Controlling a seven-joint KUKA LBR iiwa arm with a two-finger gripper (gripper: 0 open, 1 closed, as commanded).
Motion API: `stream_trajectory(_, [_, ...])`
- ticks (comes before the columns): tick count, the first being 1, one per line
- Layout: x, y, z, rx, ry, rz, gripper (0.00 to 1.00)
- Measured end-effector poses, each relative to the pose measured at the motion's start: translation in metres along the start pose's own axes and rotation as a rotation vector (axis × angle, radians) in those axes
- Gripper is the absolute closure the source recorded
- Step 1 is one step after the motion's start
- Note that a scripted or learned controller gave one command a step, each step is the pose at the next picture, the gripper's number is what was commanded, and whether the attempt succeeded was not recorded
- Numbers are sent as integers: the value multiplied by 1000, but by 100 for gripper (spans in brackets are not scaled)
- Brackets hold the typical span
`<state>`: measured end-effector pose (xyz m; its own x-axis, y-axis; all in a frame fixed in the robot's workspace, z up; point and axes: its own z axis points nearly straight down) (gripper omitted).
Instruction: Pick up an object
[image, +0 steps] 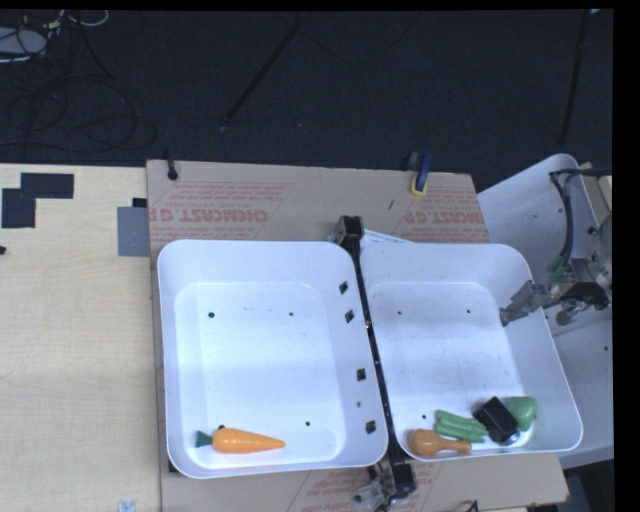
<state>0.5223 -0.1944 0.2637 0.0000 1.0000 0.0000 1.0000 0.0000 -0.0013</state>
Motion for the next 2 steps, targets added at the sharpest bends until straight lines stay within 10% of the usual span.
stream_trajectory(1, [10, 25, 169, 14, 6, -4, 0])
stream_trajectory(2, [63, 70, 177, 0, 2, -6, 0])
